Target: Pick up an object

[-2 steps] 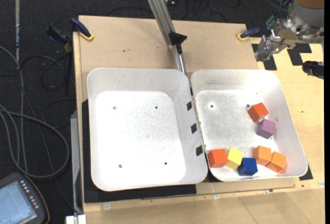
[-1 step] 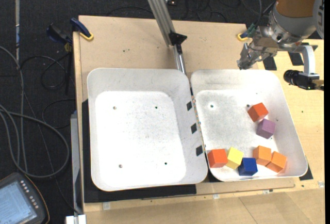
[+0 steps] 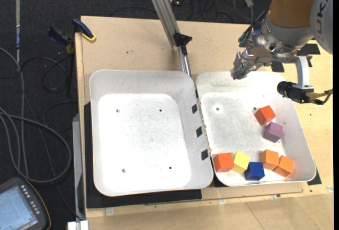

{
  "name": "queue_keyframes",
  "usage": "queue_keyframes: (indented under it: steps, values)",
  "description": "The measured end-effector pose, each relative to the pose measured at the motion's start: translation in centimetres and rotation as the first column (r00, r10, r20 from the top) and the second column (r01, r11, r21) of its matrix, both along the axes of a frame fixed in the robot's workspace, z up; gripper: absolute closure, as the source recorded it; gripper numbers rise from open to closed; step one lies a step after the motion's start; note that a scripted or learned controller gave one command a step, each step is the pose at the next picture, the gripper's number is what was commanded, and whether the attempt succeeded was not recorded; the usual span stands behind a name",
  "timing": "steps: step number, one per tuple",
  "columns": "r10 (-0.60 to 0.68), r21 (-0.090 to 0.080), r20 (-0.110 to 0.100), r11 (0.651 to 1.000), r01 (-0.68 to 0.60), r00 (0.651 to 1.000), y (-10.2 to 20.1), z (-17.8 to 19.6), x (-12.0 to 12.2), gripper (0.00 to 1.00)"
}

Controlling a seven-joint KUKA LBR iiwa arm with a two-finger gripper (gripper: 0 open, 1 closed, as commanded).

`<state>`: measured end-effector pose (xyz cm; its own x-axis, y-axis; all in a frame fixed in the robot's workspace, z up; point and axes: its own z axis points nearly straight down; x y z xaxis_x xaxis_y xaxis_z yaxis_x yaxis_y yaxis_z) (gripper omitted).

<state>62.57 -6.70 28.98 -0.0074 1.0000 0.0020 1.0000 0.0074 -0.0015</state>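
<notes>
1. While the arm leans in from the right, its hand (image 3: 239, 71) hangs above the far rim of the right bin (image 3: 233, 97), with nothing between the fingers that I can see; whether they stand apart or together I cannot tell from this slant.
2. Nearest that hand is an orange block (image 3: 265, 114), lying in the right bin's far-right part, with a purple block (image 3: 273, 131) just beside it on the near side.
3. Along the near wall sit five more: an orange cube (image 3: 223, 161), a yellow block (image 3: 241, 161), a blue block (image 3: 255, 170) and two orange blocks (image 3: 278, 162) crowded together.
4. Those blocks look small, rigid and light (wood or foam, I'd guess), not fragile, perhaps a little slick. I'd grip the lone orange block across two opposite flat faces.
5. It is roughly cubic, so no real long axis; it sits turned, corners askew to the bin walls.
6. The left bin (image 3: 106, 86) shares the table (image 3: 127, 43).
</notes>
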Motion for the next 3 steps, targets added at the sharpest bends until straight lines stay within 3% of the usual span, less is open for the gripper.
queue_keyframes:
  steps: [2,3]
  values:
    - [0.001,0.0,0.0,1.0,-0.001,1.0,10.0,-0.2,-4.5,1.0]
    - [0.001,-0.001,-0.002,1.0,-0.001,1.0,15.1,-2.6,-6.5,1.0]
